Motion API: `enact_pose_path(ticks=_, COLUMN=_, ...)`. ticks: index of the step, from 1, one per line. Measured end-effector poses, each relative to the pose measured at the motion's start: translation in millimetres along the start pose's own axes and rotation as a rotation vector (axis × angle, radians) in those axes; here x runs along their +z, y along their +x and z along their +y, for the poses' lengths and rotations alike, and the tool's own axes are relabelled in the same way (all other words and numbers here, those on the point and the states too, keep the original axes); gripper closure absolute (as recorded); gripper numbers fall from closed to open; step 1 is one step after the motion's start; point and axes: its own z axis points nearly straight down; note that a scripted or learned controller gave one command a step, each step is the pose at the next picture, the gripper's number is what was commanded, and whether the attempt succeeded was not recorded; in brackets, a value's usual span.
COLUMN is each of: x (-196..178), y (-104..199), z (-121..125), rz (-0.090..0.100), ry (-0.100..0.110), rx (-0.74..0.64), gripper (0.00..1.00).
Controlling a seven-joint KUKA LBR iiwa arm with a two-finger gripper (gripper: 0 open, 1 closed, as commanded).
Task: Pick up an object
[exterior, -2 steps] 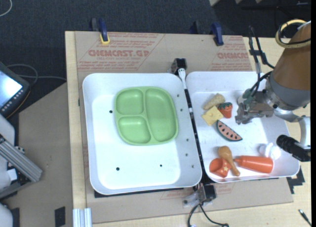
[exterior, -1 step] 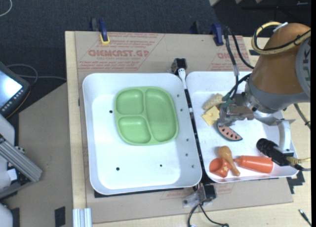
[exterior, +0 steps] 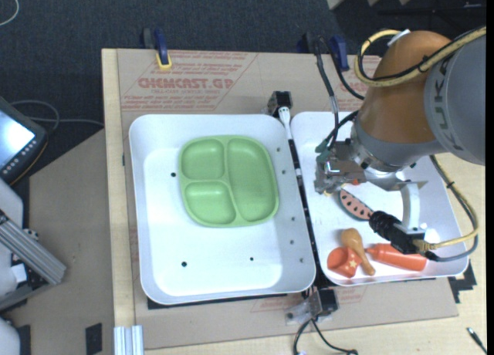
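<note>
Near edge of right bin [exterior: 455, 191]: toy carrot [exterior: 397, 258], long axis roughly left-right, orange body with tip pointing right. Just left of it, a red tomato-like piece [exterior: 340, 262] and a tan drumstick [exterior: 356, 246], the drumstick running diagonally, knob end up-left. Behind these, a watermelon slice [exterior: 356, 205] (red with dark seeds), long axis running up-left to down-right. Gripper [exterior: 330, 177] hangs low at the slice's upper-left end, over the bin's left part; jaw state cannot be told from this angle. Left bin [exterior: 154, 214] holds a green three-compartment plate [exterior: 229, 180].
</note>
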Motion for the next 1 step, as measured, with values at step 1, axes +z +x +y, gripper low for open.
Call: enact_pose_path(ticks=1, x=-0.7, y=31.1, z=9.0, rz=0.0, ry=-0.001, rx=0.001, gripper=1.0)
